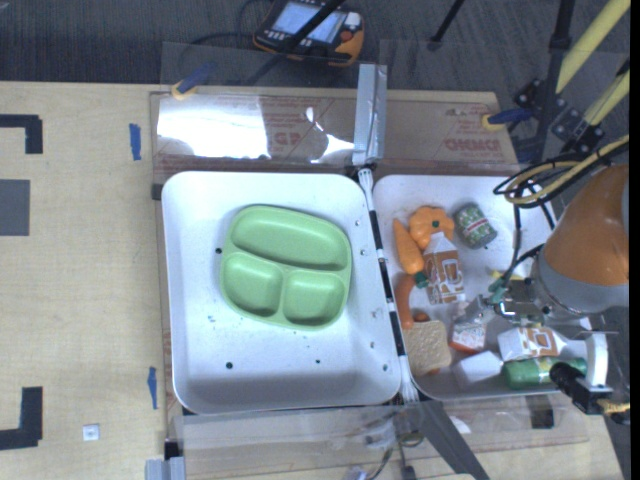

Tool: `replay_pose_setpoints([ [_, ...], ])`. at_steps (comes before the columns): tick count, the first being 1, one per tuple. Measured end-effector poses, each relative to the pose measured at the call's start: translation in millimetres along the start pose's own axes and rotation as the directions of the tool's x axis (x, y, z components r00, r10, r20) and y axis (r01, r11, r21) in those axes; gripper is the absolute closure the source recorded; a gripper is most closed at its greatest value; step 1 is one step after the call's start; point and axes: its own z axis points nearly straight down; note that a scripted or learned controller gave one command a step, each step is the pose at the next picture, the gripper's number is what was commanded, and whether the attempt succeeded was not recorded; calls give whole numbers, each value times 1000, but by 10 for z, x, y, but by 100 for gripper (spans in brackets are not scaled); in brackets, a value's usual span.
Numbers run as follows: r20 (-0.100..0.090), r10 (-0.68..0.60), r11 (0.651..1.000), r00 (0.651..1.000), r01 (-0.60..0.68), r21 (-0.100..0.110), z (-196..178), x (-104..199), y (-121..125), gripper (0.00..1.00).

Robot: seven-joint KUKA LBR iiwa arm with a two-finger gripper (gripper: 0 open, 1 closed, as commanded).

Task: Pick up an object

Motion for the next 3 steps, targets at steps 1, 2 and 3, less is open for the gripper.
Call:
replay_pose_setpoints([
  [1, 1, 4, 1000, 1000, -4, 2, -62, -11, 7, 100],
  [2, 14, -185, 983, 983, 185, -20, 181, 206, 36, 100],
  [3, -1, -107, 994, 994, 107, -1, -883, 955, -68, 100],
])
